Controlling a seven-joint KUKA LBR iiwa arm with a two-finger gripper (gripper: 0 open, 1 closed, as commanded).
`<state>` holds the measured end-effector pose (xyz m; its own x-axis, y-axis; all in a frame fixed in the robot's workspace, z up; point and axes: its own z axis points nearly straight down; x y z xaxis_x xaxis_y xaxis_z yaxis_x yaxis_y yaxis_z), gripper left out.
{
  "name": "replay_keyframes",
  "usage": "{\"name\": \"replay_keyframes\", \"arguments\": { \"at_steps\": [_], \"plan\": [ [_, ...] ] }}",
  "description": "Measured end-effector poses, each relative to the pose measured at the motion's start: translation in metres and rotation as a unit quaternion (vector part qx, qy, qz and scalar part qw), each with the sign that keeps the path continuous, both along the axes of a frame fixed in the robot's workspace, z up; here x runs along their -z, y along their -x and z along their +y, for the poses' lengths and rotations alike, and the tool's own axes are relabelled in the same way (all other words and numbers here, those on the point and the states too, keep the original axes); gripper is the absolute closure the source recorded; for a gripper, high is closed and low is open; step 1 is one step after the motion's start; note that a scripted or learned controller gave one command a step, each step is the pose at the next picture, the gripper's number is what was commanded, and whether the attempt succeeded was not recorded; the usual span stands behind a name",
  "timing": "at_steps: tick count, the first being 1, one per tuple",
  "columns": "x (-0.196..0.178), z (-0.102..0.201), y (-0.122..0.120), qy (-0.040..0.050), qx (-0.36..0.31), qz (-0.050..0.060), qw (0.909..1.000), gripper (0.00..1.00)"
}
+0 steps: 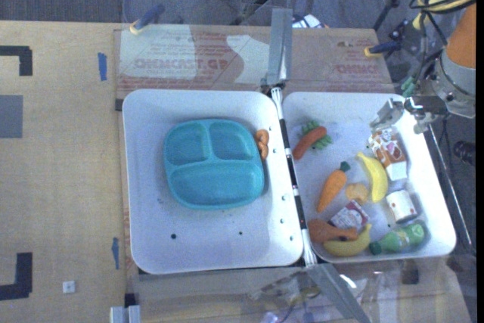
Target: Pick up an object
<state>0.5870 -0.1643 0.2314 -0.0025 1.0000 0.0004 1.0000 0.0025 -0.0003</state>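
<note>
My gripper (387, 115) hangs over the far right part of the right bin (442, 227), open with nothing between its fingers. Just below it lies a red and white carton (387, 147), and beside that a yellow banana (374, 175). Further into the bin are an orange carrot (331, 188), a smaller red-orange carrot with green leaves (310, 140), a white cup (401, 205), a green bottle (399, 238), a red packet (348, 217) and a second banana (350, 245).
The left bin (144, 163) holds a blue divided plate (214, 163) with a small orange toy (262, 141) at its right edge. A metal divider (287, 155) separates the bins. Cables and tripod legs lie beyond the bench.
</note>
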Motion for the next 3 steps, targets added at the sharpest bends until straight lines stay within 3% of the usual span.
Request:
{"name": "replay_keyframes", "arguments": {
  "at_steps": [1,2,3],
  "plan": [
    [0.117,-0.027,0.013,0.0048,0.011,-0.015,0.9998,0.0],
    [-0.012,0.025,0.014,0.0004,-0.025,-0.001,0.9997,0.0],
    [0.115,-0.022,-0.006,0.0051,-0.03,-0.014,0.9995,0.0]
  ]
}}
